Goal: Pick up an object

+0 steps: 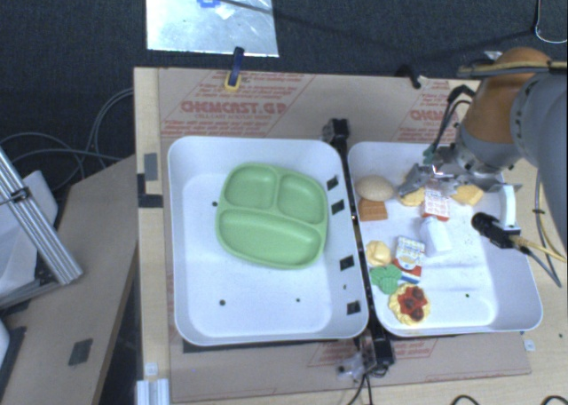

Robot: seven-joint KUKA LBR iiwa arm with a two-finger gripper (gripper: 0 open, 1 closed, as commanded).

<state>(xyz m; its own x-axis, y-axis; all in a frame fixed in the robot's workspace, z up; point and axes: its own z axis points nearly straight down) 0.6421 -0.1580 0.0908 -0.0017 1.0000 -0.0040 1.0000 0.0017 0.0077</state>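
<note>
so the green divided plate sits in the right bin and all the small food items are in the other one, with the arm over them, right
Not quite. The green divided plate sits in the left bin, not the right. The small food items lie in the right bin, with the arm over that bin's far end, as you said. The camera view shows this.

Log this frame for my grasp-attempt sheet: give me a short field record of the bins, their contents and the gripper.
left bin: holds a green divided plate
right bin: holds small toy food items
items near divider: tan bun, orange cracker, yellow piece, green leafy piece, red and yellow piece
items mid-bin: small carton, white bottle
gripper: low over the far end of the right bin, among the items
fingers: too cluttered to read
held object: cannot tell
</note>
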